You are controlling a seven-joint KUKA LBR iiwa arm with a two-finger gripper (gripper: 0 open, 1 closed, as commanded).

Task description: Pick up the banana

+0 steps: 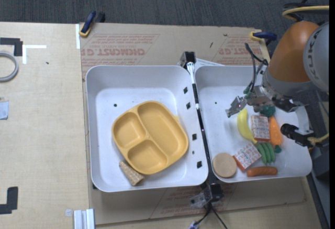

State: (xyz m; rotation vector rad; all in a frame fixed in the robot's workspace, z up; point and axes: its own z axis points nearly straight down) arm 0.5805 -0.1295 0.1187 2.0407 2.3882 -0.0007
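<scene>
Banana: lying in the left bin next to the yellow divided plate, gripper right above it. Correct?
Not quite. The camera view shows the banana in the right bin, among the other toy foods; the yellow divided plate is in the left bin. The gripper is right above the banana.

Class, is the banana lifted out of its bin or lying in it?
In: the banana lies on the right bin's floor, beside the gripper.

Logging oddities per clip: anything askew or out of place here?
Mildly: the yellow divided plate sits skewed in the left bin, a cracker-like piece wedged at its lower edge. The right bin's toys bunch around the banana.
</scene>
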